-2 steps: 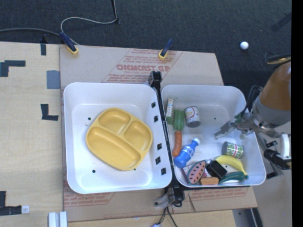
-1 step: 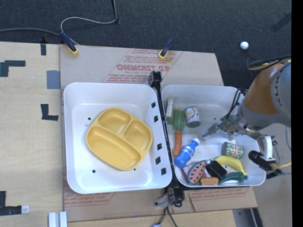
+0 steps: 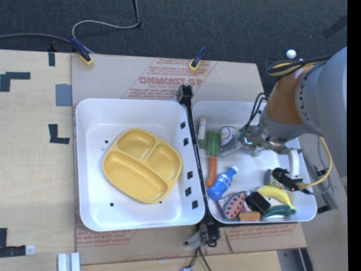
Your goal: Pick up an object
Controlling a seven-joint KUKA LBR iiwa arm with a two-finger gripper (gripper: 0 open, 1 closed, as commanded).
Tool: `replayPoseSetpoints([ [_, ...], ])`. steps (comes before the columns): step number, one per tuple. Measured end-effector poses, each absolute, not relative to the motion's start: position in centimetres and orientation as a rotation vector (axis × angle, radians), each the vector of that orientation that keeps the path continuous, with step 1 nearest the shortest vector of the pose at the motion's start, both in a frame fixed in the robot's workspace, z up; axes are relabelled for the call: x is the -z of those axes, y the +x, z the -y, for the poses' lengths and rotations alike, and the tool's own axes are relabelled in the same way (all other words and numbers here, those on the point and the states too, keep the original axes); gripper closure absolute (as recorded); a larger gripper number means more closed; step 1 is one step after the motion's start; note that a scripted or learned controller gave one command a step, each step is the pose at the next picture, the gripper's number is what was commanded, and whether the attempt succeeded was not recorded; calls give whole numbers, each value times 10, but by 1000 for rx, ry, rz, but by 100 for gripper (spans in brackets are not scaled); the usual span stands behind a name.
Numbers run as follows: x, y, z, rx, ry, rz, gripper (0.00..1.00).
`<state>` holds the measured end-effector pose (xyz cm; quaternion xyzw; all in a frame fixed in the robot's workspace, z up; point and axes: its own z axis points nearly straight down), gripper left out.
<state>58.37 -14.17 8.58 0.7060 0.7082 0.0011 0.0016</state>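
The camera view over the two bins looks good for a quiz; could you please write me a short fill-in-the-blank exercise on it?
1. The yellow divided plate lies in the ____ bin.
2. The blue bottle lies in the ____ bin.
3. The colour of the banana is ____.
4. The gripper is over the ____ bin.

Missing words: left; right; yellow; right.

A divided plate (image 3: 142, 165) lies in the left bin (image 3: 90, 151), and in the right bin (image 3: 307, 210) a carrot (image 3: 211, 170) lies just left of a bottle (image 3: 221, 184), with a banana (image 3: 274, 194) near the front right corner.
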Motion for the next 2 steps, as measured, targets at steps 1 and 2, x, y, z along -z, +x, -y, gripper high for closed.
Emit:
replayPoseSetpoints([
  [1, -85, 594, 102, -1, 2217, -2223, 0],
  [2, -95, 594, 103, 0, 2217, -2222, 100],
])
